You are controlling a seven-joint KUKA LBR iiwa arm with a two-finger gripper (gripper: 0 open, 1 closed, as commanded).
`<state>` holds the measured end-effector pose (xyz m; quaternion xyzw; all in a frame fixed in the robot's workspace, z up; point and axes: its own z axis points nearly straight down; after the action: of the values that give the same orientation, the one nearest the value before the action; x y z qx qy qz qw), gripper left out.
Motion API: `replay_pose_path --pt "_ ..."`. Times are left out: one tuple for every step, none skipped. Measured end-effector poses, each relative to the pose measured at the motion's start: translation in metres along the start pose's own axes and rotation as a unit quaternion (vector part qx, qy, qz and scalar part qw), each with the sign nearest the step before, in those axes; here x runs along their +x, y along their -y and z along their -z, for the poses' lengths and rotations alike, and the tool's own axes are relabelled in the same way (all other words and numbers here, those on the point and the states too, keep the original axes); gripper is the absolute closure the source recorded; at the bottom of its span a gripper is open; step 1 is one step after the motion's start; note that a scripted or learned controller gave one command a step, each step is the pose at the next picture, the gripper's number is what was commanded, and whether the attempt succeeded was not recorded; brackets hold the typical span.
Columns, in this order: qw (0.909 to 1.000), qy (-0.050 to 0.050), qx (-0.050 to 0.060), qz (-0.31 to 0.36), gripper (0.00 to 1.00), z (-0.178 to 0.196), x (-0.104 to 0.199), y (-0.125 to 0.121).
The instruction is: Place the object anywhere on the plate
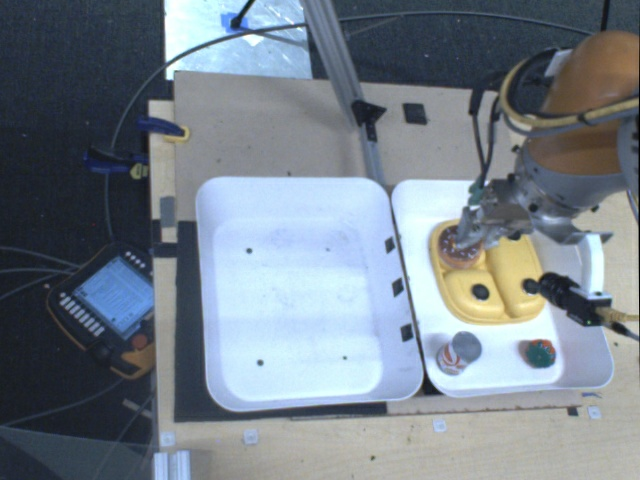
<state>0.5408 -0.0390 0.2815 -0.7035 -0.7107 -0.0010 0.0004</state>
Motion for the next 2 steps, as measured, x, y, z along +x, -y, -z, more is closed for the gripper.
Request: replay_pose_path --pt "1.0 0.0 0.001 -0.001 1.0 -0.021 0.046 0.011" --pt "1.0 0.0 0.0 0.0 1.0 -0.023 0.101 0.015"
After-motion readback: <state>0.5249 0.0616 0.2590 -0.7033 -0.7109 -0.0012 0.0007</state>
